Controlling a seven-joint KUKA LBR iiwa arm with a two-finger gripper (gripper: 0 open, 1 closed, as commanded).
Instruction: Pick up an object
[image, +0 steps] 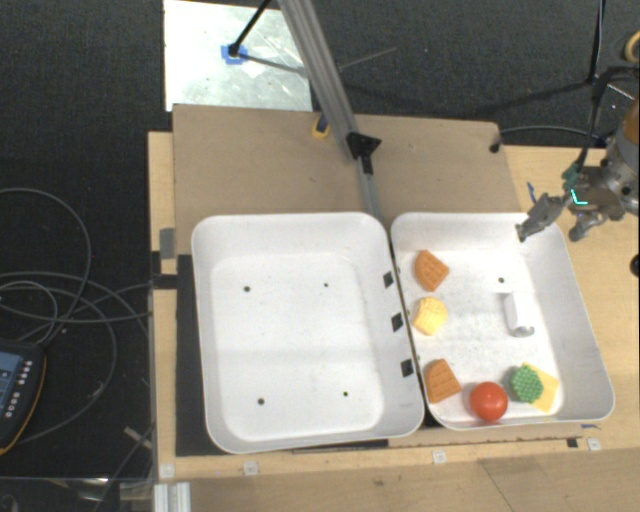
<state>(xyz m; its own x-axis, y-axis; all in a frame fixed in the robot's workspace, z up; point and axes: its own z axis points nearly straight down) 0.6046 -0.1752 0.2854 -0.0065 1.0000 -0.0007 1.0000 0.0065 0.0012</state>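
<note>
Brown bench (250, 160) on dark carpet, bearing two white bins side by side: left bin (215, 300), right bin (575, 320). Gripper (556, 222) over right bin's far right corner, fingers spread, gripping nothing. Inside right bin: orange piece (431, 269), corn (430, 315), second orange piece (442, 380), tomato (489, 401), broccoli (525, 381) on yellow wedge (545, 392), white block (518, 312).

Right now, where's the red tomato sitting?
The red tomato lies in the right bin, near its front edge, between an orange piece on its left and the green and yellow item on its right.
</note>
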